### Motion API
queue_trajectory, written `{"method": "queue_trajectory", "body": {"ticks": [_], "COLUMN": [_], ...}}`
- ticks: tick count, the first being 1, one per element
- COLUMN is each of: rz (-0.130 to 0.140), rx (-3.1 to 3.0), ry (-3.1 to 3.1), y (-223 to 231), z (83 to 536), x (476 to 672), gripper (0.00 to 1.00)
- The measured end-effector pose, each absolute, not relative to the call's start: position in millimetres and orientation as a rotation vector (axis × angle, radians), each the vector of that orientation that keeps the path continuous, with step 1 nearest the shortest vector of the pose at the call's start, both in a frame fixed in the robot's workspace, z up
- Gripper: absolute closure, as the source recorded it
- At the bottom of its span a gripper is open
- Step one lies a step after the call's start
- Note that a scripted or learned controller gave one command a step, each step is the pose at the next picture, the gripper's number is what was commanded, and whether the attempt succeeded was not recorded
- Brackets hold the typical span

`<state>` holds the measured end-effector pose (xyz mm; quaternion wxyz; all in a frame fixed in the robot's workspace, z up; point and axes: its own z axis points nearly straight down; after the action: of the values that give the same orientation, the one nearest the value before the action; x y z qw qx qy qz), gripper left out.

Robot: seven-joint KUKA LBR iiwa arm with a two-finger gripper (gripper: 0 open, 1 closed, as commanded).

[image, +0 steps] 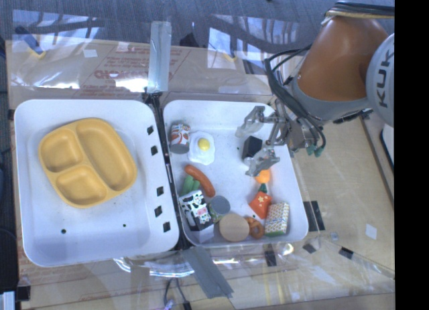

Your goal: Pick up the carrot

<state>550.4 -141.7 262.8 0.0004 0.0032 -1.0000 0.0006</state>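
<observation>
The carrot (261, 202), a short orange-red cone, lies near the right wall of the right bin (228, 111), with a small lighter orange bit (263, 177) just above it. My gripper (255, 145) hangs over the bin's upper right part, a little above the carrot in the view. Its fingers are spread open, one finger (250, 124) toward the back and the other toward the carrot. A small black object (252, 146) lies between them. The carrot is not held.
The right bin also holds a can (179, 137), a fried egg (203, 146), a sausage (200, 179), a cow-print carton (194, 209), a tan bun (234, 227), a pretzel (255, 227) and a waffle block (277, 217). A yellow divided plate (87, 161) sits in the left bin (40, 235).
</observation>
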Motion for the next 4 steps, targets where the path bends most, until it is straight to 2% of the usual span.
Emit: {"method": "queue_trajectory", "body": {"ticks": [1,2,3,4], "rz": [-0.004,0.000,0.002,-0.003], "rx": [0.213,0.115,0.128,-0.433], "ry": [-3.127,-3.141,-3.145,-3.117], "y": [-185.2,-205.7,-203.5,-115.5], "z": [179.9,92.3,104.7,164.8], "x": [584.7,582.4,585.2,592.4], "gripper": [0.00,0.00,1.00,1.00]}}
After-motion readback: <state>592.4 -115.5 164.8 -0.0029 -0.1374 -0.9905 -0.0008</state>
